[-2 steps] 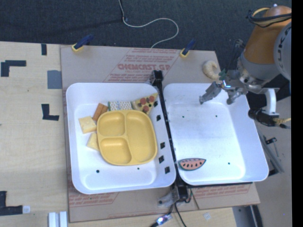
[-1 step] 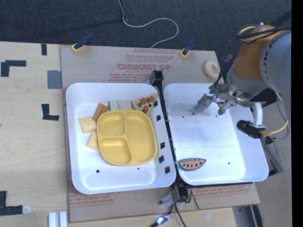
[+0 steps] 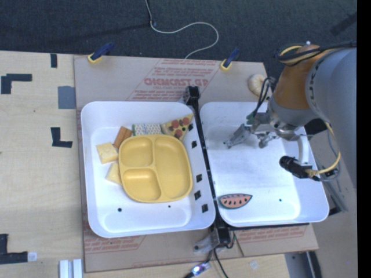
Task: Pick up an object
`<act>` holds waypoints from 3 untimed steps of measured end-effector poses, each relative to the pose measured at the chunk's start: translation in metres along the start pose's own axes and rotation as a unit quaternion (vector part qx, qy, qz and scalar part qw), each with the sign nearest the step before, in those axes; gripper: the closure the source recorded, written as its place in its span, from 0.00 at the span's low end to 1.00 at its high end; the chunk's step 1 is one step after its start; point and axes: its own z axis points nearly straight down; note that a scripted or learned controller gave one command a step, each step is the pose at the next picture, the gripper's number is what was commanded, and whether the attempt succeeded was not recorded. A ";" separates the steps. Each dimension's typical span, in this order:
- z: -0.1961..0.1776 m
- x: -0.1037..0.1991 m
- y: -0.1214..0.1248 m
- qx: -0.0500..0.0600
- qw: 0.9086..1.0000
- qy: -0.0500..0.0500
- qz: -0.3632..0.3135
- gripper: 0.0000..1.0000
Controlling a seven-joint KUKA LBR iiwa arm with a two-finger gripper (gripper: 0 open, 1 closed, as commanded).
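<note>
Two bins: a left bin (image 3: pixel 93 172) and a right bin (image 3: pixel 313 204) are seen side by side on the desk (image 3: pixel 35 172), over a sheet of cardboard (image 3: pixel 168 80).
Left bin contents: a yellow divided plate (image 3: pixel 155 168) is laid in the middle, with pale toast-like pieces (image 3: pixel 108 153) tucked against its left edge and a few small toy foods (image 3: pixel 178 126) beyond its far rim.
Right bin contents: a watermelon slice (image 3: pixel 235 200) is lying flat near the front wall, well apart from everything else.
Arm: the arm (image 3: pixel 324 91) is reached in from the right, over the far half of the right bin.
Pincer: the pincer (image 3: pixel 250 138) is held low, near the bin floor; its fingers are seen spread apart, with nothing between them.
Task's thing: the watermelon slice is judged the likeliest target, being the sole item in that bin; it is well apart from the pincer, towards the front.
Risk, position: if the pincer is closed where it stands, only bare floor is likely to be met.
Risk, shape: the slice is thin and flat, so it may be pushed along or slipped off rather than lifted.
Risk, wall: the front wall is close to the slice, and a finger could be blocked there.
</note>
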 end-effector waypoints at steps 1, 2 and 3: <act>0.029 0.002 0.000 -0.001 1.000 0.000 0.000 0.00; 0.017 0.002 0.001 -0.002 1.000 -0.001 0.000 1.00; -0.044 -0.002 -0.002 -0.003 1.000 0.000 0.001 1.00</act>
